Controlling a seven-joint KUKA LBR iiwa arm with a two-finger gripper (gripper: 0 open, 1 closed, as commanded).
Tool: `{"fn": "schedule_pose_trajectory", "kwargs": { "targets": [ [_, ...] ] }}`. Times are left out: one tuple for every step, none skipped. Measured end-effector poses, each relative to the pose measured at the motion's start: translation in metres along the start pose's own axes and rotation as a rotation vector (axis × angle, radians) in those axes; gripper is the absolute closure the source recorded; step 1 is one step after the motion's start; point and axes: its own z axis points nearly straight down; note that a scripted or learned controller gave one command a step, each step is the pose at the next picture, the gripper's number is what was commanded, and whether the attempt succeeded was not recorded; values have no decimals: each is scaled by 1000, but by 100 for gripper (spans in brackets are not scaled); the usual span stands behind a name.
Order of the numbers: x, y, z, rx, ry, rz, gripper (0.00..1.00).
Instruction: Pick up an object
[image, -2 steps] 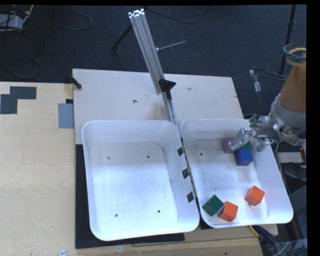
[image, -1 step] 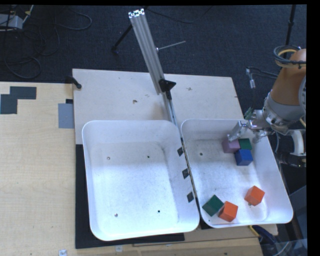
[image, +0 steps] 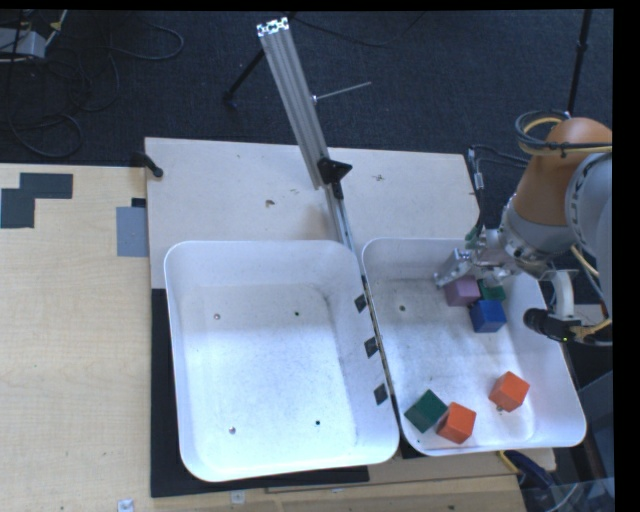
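Observation:
My gripper hangs low over the back of the right bin, at the end of the grey arm with the orange band. Directly beneath it and touching its tip lies a mauve block. A small green block sits just right of the mauve one, and a blue block lies in front of that. Nearer the bin's front edge are a dark green block and two orange blocks. Nothing is visibly lifted off the bin floor.
The left bin stands beside the right one, with a shared divider carrying black clips. A slanted aluminium post rises behind the bins. Cables hang at the arm's right side.

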Motion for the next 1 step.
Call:
{"fn": "schedule_pose_trajectory", "kwargs": {
  "targets": [
    [0,0,-7,4,-2,-4,100]
  ]
}}
